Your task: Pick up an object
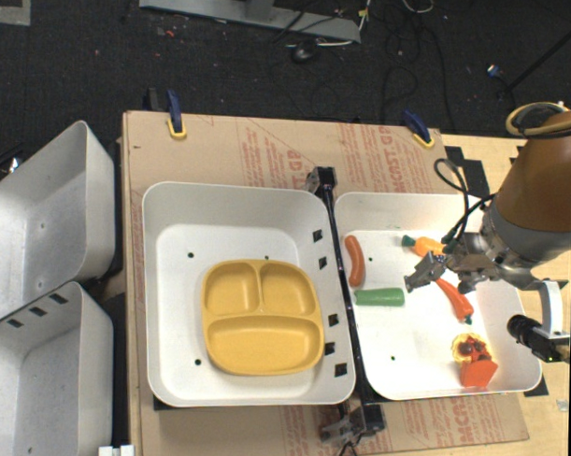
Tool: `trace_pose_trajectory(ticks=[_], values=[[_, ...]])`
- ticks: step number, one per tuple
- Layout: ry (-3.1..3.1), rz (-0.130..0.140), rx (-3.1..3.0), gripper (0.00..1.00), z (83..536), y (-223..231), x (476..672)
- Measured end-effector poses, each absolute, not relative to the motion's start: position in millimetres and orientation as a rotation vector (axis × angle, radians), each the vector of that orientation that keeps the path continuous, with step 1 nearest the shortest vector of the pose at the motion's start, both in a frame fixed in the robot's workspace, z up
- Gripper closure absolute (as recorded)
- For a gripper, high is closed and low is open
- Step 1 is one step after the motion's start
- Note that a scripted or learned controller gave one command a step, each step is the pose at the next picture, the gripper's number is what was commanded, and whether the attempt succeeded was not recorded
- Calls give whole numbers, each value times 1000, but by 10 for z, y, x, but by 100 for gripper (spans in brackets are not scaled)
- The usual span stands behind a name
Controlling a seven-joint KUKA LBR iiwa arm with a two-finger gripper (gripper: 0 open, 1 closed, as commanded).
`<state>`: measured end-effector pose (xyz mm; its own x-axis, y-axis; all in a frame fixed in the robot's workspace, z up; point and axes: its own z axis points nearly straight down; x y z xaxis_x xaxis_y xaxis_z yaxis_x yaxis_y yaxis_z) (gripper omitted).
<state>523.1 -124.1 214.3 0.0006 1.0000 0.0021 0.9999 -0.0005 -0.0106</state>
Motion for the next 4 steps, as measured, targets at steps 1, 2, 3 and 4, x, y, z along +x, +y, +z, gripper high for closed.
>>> trace_pose_trajectory(ticks=[1, 2, 3, 4], values=[[-2222, 0, -2220, 0, 2188, -1241, 5254], [-2216, 5, -2220, 0, 1695, -1260, 5154], [-2217, 5, -2218, 0, 1126, -1152, 5156], [-2218, 3, -2220, 0, 907, -1146, 5150]])
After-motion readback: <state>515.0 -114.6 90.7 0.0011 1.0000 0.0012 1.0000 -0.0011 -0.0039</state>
